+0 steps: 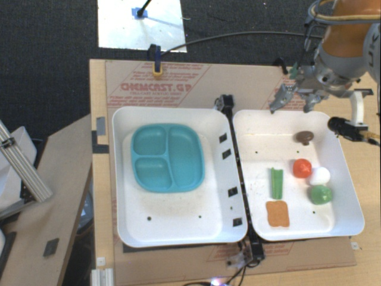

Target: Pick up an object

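The claw [296, 100] hangs spread and holding nothing over the far rim of the right bin [351, 222]. Below it lie what looks like a brown mushroom [305, 137], a red ball [302, 168], a white ball [321, 175], a green piece [320, 194], a green stick [277, 183] and an orange slab [277, 214]. A teal divided plate [167, 158] sits in the left bin [128, 228].

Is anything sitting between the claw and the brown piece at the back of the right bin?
Nothing visible does. The claw hangs open above the right bin's back rim, and only bare white floor lies between it and the brown piece. The red ball sits farther forward.
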